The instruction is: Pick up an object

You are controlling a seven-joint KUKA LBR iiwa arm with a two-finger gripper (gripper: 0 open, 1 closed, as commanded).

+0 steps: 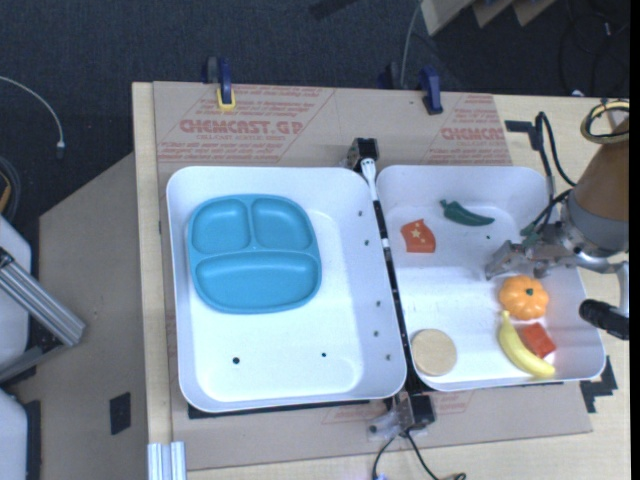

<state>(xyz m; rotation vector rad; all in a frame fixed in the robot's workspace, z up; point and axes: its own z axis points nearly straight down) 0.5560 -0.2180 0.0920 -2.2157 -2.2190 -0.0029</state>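
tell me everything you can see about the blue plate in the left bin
The blue plate is a rounded, sectioned tray in light blue, plastic by the look of it. Raised ridges split it into three compartments: two smaller ones along the far side and one wide one along the near side. All three look bare. It lies flat, right side up, on the floor of the left bin, toward that bin's left and far part. Only the bin floor touches it.
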